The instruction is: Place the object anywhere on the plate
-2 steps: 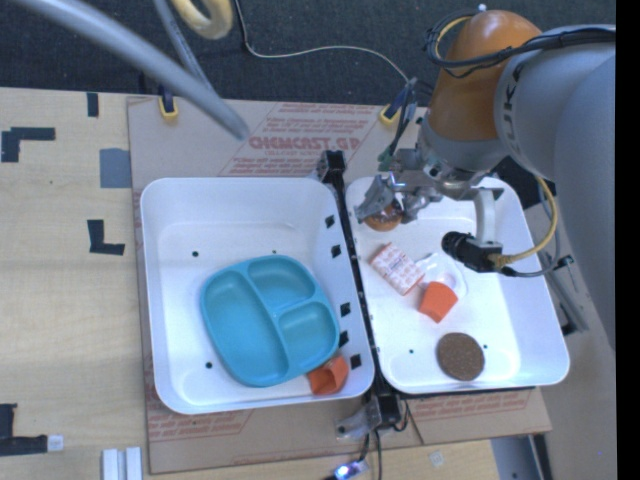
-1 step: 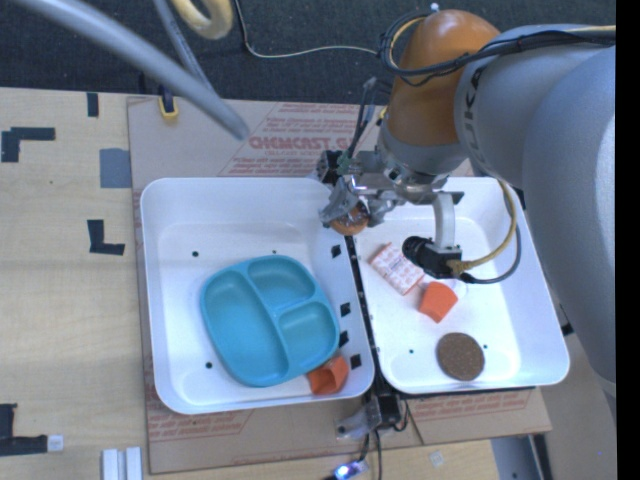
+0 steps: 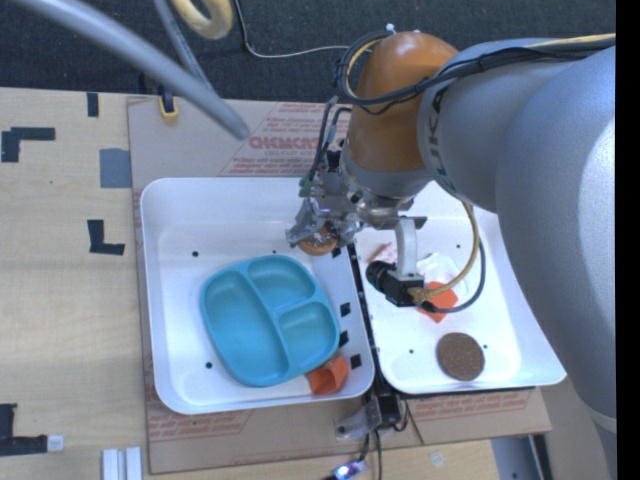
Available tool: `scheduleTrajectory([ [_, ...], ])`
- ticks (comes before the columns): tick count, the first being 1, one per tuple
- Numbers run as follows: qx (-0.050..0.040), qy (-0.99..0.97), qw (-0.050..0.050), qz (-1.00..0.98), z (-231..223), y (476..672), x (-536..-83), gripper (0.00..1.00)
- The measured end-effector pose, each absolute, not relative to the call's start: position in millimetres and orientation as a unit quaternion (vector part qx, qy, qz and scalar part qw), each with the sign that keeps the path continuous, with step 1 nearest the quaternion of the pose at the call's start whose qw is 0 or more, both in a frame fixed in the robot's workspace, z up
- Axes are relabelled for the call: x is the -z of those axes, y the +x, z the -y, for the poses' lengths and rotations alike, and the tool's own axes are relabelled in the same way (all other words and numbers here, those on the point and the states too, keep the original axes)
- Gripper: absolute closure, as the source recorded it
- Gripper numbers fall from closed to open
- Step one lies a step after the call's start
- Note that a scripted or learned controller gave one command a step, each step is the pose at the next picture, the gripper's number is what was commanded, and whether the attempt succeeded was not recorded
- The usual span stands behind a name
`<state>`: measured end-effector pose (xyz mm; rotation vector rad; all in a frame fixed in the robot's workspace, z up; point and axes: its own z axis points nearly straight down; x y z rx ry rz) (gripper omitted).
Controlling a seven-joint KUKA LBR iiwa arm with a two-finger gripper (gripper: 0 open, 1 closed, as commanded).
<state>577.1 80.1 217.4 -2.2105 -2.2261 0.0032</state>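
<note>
A blue divided plate [image 3: 268, 317] lies in the left bin [image 3: 165, 268]. My gripper [image 3: 322, 232] hangs just beyond the plate's far right rim, by the wall between the two bins. A small brown-orange object [image 3: 320, 245] shows between its fingers, and the gripper is shut on it. The object hangs over the bin floor at the plate's edge, not over the plate's compartments. The wrist hides the top of the object.
An orange block [image 3: 328, 376] lies in the left bin at the plate's near right corner. The right bin [image 3: 500, 373] holds a brown round disc [image 3: 461, 356], an orange piece [image 3: 438, 302] and a white crumpled thing [image 3: 436, 267]. The arm covers the right bin's far side.
</note>
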Motion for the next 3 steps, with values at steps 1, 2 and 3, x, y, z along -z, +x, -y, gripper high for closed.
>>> scheduleTrajectory([
  [1,-0.0004,-0.704,0.002,0.71,-129.8,556.0,-229.4,1.0],
  [2,-0.0003,-0.704,0.002,0.71,-185.5,539.5,-233.6,1.0],
  [3,-0.001,-0.706,0.0,0.708,-181.7,540.5,-233.5,0.0],
])
